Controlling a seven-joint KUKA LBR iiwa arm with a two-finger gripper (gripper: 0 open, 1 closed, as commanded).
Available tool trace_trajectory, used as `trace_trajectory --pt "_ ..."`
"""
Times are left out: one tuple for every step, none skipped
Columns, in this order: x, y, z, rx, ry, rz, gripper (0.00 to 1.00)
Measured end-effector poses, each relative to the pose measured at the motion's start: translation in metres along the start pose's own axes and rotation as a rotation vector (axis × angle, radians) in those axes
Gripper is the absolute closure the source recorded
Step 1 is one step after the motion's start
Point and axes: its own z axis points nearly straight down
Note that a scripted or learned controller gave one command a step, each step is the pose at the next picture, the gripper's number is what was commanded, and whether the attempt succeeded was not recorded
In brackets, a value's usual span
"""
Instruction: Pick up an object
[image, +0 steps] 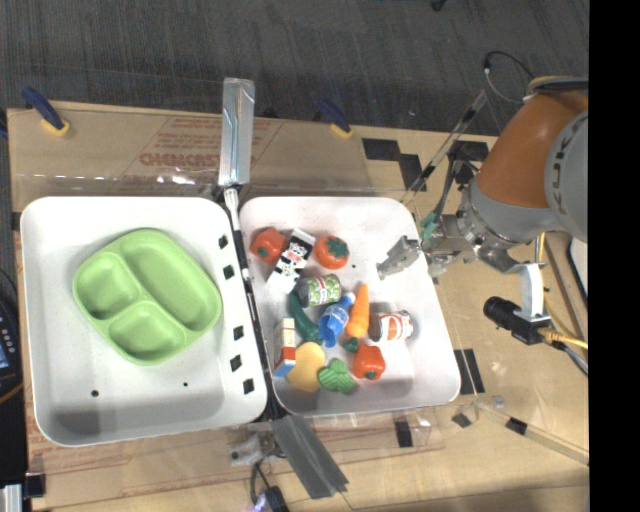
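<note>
The gripper (400, 257) is hovering over the right bin's (432, 340) right edge; finger state cannot be determined. The toy carrot (359, 308) is lying mid-bin, apparently light, rigid and smooth plastic. Gripping across its narrow body is advisable.

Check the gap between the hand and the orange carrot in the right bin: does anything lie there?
Nothing does. In the camera view the hand sits over the right bin's upper right, and bare white floor runs from it down-left to the carrot.
</note>
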Motion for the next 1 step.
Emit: trace_trajectory --pt "-0.0001 0.0322 0.1356 -0.005 -0.001 -0.034 0.00"
